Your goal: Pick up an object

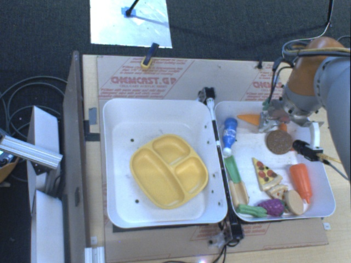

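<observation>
Over the right bin's far edge: the gripper (272,119) hangs low at the back of the bin, its metal fingers close together with nothing visible between them (closed, as far as the view lets me judge)
Nearest objects: an orange carrot-like wedge (249,119) just left of the fingers, and a brown round cookie (279,142) just in front of them
Blue bottle (228,133): white cap end pointing forward, lying against the bin's left wall
Pizza slice (267,173): yellow with red dots, mid-bin, point toward the back
Orange carrot (301,182): large, lying along the right side
Front row: green bean (250,210), purple grapes (272,206) and a tan round piece (294,202), packed touching along the front wall
Left wall strip: a green stick (232,169) and a tan stick (238,192) end to end
Open room: bare white floor between bottle, cookie and pizza; the front is crowded
Left bin (118,147): holds a yellow divided tray (168,170), well apart from the arm
</observation>
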Tool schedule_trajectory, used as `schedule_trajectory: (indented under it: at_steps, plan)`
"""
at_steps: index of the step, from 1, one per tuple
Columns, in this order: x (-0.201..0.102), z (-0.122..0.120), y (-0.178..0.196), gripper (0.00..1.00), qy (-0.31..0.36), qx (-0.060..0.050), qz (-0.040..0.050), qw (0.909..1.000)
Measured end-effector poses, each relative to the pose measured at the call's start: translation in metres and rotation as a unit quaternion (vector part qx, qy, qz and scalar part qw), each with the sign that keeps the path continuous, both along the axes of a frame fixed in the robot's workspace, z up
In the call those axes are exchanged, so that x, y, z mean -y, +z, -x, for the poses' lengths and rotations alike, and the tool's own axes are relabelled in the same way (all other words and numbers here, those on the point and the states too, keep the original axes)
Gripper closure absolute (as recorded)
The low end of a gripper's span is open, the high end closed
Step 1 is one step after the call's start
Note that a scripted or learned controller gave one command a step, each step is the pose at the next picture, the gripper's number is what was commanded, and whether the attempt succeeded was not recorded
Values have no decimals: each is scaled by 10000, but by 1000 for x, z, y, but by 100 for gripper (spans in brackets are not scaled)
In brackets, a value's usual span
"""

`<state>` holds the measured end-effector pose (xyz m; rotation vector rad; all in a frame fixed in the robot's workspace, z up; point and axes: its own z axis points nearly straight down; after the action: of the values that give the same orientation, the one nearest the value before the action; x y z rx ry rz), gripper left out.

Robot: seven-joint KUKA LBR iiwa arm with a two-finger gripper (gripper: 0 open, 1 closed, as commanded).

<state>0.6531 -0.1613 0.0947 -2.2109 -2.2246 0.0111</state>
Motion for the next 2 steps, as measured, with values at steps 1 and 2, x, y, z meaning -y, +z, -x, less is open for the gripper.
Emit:
schedule_trajectory:
  at_steps: [1,2]
  plan:
    - [44,29,94,100,-43,94,21,9999]
    - [40,29,87,0,-17,61,1,10000]
